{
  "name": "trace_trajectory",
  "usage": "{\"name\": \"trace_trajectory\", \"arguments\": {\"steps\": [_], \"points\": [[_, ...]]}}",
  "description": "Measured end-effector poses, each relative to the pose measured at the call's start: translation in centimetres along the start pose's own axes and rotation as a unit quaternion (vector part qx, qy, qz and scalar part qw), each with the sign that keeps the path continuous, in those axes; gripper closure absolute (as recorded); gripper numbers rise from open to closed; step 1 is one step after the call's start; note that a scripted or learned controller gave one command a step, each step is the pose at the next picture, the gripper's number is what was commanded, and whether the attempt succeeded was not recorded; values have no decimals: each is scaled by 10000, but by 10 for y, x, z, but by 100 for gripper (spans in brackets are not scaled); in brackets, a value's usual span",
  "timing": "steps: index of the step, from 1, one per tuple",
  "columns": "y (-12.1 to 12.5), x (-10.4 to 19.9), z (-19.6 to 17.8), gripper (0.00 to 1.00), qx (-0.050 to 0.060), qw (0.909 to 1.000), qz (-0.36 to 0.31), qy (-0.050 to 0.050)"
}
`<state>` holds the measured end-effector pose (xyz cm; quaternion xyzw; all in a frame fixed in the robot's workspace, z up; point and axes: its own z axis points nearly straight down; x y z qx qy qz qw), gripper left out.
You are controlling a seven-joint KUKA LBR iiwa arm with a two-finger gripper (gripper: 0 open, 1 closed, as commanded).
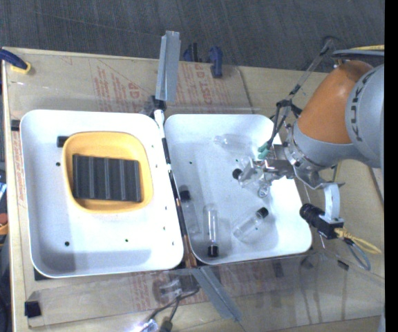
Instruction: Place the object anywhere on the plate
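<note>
Reaching in from the right, the grey arm (337,120) with its orange band hangs over the right bin (185,140), and its end effector (254,173) sits low among several clear vials; whether it is wide, narrow or gripping anything cannot be told, since the metal parts and the transparent pieces blur together there. One clear vial with a black cap (211,232) lies near the bin's front edge, another black-capped vial (251,223) lies tilted just to its right, and a further clear piece (228,142) rests toward the back wall. A small dark item (184,195) sits by the left wall of that bin. The left bin (36,185) carries the yellow plate (106,144), and a dark ribbed insert (107,178) lies on it. Blue clamps (214,59) grip the desk (81,68) at its far edge.
</note>
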<state>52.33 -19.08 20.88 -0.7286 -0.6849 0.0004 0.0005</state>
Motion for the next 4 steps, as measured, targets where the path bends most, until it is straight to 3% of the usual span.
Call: {"name": "trace_trajectory", "arguments": {"steps": [1,2,3,4], "points": [[7,112,18,100,19,9955,-951,6],[62,165,16,100,3,9778,-2095,1],[64,203,16,100,4,9452,-3266,3],[64,203,16,0,4,9452,-3265,1]]}}
